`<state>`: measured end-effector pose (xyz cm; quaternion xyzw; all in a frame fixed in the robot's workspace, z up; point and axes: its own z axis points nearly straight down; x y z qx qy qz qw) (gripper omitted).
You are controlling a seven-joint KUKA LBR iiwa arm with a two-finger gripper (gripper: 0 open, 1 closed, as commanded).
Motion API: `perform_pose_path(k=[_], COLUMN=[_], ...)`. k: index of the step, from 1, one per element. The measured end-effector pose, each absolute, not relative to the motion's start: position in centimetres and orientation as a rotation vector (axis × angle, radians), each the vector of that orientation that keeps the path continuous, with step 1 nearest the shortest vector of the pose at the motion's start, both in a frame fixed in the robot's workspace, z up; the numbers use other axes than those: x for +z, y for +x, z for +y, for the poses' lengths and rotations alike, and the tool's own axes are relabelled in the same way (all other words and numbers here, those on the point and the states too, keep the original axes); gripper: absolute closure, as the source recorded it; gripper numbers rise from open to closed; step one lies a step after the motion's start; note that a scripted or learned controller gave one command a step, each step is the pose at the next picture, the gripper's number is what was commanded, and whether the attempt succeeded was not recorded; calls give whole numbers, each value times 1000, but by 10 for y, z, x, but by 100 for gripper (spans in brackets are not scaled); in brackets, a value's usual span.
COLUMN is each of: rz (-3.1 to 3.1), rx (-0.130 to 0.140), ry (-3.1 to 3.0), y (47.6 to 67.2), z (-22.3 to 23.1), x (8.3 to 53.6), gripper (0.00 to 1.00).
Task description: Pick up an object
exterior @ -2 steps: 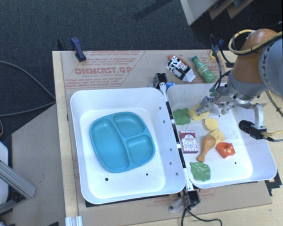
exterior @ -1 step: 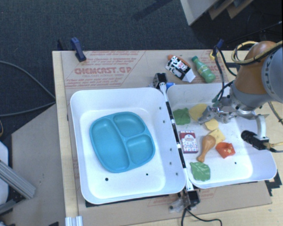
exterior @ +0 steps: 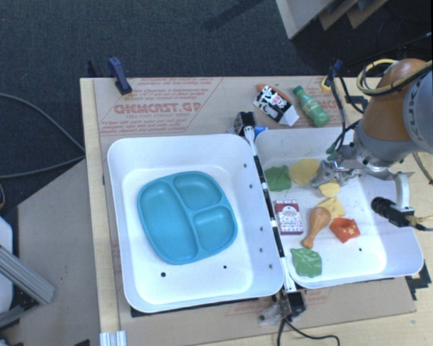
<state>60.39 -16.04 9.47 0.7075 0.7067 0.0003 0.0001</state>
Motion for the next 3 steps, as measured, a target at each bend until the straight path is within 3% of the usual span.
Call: perform_pose_path(k=[1,3], rz=[2223,2223], rx=[3,2], ry=[2219,2220], y=[590,636], z=[-87,40], x=[185,185], gripper=[100,100])
